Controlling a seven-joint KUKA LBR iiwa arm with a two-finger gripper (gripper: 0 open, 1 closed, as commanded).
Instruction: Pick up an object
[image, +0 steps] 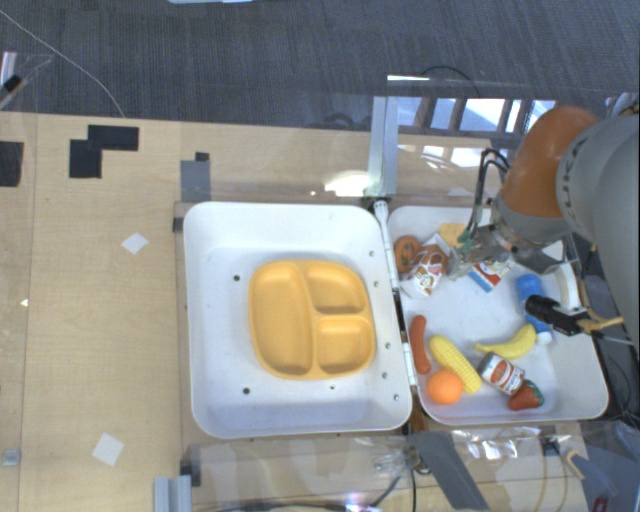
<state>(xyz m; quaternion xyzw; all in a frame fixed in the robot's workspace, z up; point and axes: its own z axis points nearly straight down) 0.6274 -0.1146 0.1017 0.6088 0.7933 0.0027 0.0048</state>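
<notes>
Camera view: gripper (470, 252) low in the right bin (590, 400), at its far end among the small packets (428, 268); jaw state cannot be told. Nearer in that bin lie a banana (508, 345), corn cob (450, 354) and orange (446, 388). Left bin (215, 330) holds a yellow divided tray (310, 318).
</notes>
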